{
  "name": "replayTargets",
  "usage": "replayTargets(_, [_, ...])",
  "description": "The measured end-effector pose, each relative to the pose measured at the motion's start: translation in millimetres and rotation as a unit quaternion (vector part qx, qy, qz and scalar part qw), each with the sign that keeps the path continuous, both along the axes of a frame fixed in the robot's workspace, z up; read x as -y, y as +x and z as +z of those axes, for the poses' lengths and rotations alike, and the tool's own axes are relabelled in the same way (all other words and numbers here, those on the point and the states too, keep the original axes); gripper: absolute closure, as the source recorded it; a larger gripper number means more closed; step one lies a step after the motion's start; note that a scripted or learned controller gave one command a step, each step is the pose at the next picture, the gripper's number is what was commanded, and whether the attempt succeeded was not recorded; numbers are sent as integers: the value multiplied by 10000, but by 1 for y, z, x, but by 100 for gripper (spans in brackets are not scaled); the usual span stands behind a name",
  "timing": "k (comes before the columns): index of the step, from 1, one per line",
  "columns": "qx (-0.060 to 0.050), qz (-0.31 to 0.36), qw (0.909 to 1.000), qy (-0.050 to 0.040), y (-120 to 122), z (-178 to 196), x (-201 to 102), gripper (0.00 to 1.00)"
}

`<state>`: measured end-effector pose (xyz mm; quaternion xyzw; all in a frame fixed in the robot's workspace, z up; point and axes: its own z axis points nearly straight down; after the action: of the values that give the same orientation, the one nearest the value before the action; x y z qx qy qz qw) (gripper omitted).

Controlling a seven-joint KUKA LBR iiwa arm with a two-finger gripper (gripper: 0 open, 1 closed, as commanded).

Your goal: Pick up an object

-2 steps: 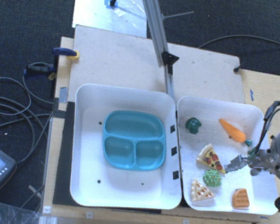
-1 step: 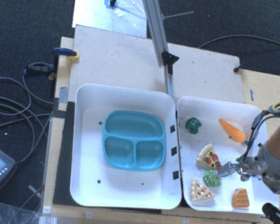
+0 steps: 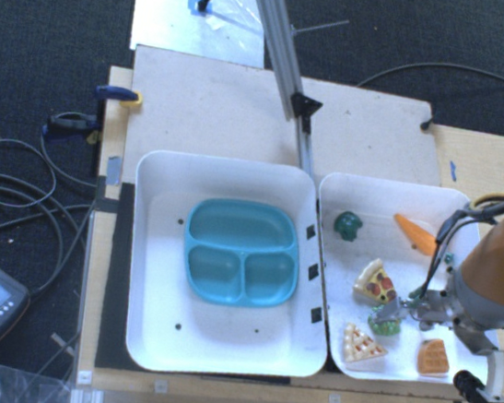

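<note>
While I am reaching into the right bin [image 3: 336, 254] from three o'clock, my gripper [image 3: 392, 312] is hovering over a small green toy [image 3: 384, 324] near the bin's middle. I am judging this the approach step; next I am needing a straight descent onto it.

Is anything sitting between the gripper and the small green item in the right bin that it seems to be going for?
Nothing visible does. The gripper is down in the right bin, right at the small green item. The pizza slices lie beside it, not in the way. The view does not settle whether it holds anything.
</note>
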<state>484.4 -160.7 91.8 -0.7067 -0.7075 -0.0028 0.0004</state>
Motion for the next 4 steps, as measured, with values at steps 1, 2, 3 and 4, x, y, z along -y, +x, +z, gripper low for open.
replayTargets(1, [41, 8, 10000, -12, 3, 14, 1, 100])
replayTargets(2, [15, 26, 10000, -32, 6, 59, -4, 100])
replayTargets(3, [19, 29, 10000, -31, 6, 105, -11, 100])
replayTargets(4, [28, 28, 10000, -35, 9, 159, -10, 100])
